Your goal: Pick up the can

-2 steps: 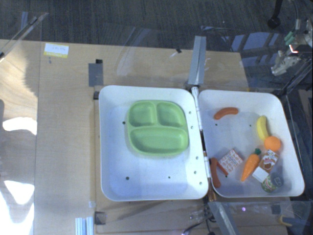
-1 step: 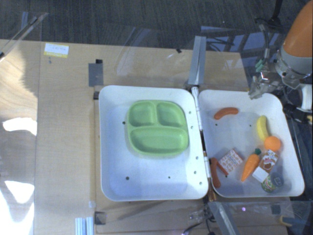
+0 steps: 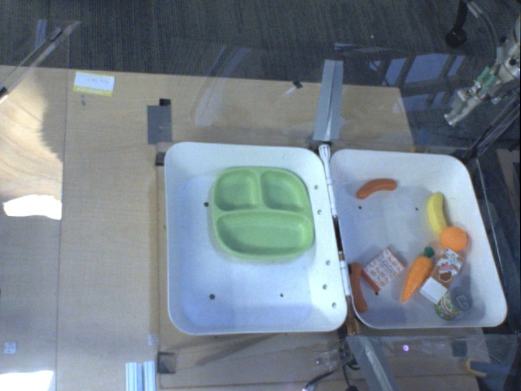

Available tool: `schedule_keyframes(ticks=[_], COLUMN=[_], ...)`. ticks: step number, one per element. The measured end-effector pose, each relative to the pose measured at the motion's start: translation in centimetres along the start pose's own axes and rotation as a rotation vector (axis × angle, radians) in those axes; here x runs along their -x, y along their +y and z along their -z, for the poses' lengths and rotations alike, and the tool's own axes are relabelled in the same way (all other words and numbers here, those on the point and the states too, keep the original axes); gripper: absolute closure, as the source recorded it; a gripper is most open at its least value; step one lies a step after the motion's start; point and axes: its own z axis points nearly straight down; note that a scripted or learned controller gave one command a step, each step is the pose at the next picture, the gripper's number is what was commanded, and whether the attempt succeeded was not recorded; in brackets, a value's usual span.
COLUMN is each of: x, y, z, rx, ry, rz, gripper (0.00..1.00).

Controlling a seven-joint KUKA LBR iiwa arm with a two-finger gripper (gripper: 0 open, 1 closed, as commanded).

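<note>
The can (image 3: 450, 305), green-labelled with a grey metal end, lies on its side in the near right corner of the right bin (image 3: 407, 169). It touches a small red and white package (image 3: 447, 268) and a white label piece. A pale mechanism that looks like my gripper (image 3: 470, 100) hangs beyond the bin's far right corner, well away from the can. It is small and partly cut off by the frame edge.
The right bin also holds a sausage (image 3: 376, 187), a banana (image 3: 438, 213), an orange (image 3: 453, 239), a carrot (image 3: 416, 276), a small red box (image 3: 383, 268) and a second sausage (image 3: 357, 287). A green divided plate (image 3: 262, 213) sits in the left bin (image 3: 244, 300).
</note>
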Motion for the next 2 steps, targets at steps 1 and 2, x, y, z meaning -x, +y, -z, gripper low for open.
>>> schedule_keyframes(ticks=[1, 2], x=[0.7, -1.6], y=[-0.3, -5.3], z=[4.4, -9.4], rx=[0.001, -0.002], ry=[0.0, 0.004], rz=[0.328, 0.251], gripper=[1.0, 1.0])
